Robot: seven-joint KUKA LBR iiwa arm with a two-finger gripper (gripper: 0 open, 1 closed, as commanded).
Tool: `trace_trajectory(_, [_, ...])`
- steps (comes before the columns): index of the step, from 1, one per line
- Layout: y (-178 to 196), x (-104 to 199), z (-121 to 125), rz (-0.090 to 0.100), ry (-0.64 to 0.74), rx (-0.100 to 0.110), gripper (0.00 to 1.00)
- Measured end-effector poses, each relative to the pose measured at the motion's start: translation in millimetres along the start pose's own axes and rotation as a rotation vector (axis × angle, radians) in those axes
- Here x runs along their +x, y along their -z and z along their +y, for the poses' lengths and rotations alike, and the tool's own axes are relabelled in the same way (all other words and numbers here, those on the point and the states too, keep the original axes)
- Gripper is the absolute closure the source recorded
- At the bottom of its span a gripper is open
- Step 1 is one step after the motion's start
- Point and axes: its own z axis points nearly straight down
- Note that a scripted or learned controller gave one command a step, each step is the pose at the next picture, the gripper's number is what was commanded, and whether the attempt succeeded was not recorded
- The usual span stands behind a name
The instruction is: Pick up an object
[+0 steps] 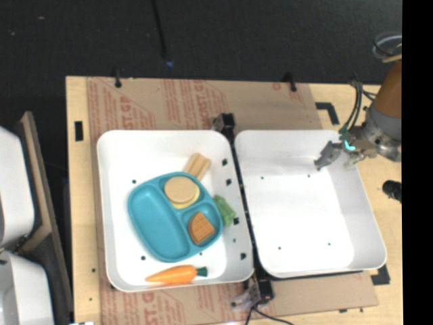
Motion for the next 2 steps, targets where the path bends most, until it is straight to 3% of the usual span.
trace_trajectory(1, [10.8, -0.8, 0.2, 0.000, 0.000, -0.001, 1.00])
trace_trajectory(2, [10.3, -0.7, 0.1, 0.000, 0.000, -0.001, 0.00])
